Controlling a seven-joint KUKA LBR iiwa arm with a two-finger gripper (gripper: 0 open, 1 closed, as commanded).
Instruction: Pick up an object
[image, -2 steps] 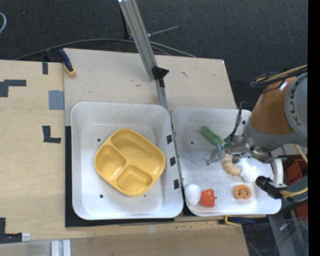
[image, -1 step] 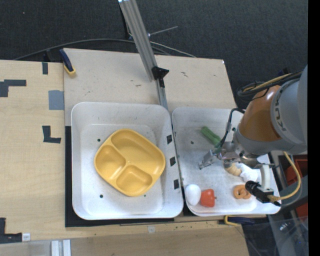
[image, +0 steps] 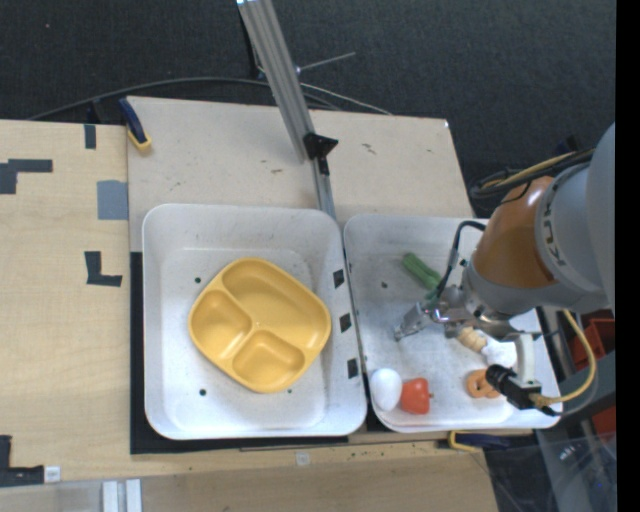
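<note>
My pincer sits low in the right bin, fingers a little apart, with nothing between them that I can make out. No object is lifted yet, I judge; the whole pick is left. A green piece lies just beyond it. Nearer me lie a white egg touching a red piece, and an orange ring. The left bin holds a yellow tray.

Robotics lab test cell. Evidence: grey industrial arm with orange band over a plywood surface marked with tape patches, two white bins side by side, loose cables on dark carpet.
</note>
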